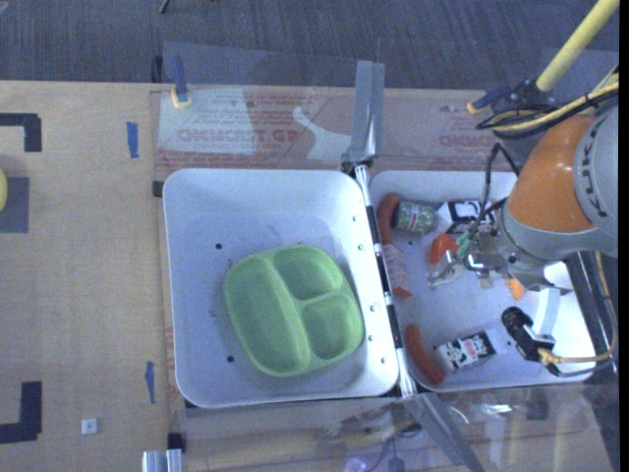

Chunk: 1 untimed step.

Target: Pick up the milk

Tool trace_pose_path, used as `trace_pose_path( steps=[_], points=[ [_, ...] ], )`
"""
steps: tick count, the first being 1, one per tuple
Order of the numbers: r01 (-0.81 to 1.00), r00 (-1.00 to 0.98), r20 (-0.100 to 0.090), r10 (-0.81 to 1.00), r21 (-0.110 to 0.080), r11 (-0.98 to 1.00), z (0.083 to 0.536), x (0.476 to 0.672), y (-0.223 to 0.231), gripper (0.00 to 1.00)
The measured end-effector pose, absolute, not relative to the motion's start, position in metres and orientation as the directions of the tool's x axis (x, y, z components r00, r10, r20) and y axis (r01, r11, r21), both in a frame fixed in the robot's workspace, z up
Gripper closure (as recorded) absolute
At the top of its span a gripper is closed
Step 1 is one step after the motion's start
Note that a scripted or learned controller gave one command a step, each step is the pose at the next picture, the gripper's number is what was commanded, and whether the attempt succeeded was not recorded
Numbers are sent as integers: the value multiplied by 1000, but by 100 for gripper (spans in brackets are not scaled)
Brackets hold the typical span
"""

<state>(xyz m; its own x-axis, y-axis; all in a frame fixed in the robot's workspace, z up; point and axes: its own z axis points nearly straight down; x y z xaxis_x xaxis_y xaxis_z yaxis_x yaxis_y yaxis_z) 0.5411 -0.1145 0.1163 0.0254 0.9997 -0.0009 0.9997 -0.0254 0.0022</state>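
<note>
Claw [444,269] hangs low inside right bin [580,334].

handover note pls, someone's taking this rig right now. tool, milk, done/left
Tool: over the right bin, in its upper middle; nothing seen between its fingers.
Milk: likely the small black-and-white carton lying near that bin's front wall, apart from the tool.
Also in that bin: a can at the back left.
Left bin: a green divided tray.
Done: nothing picked yet.
Left: move toward the front, go down on the carton, grip, lift.
</note>
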Motion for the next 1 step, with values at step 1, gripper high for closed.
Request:
trace_pose_path(
  steps=[1],
  points=[
    [998,62,1,998,-2,-62,147,481,-154,0]
  ],
)
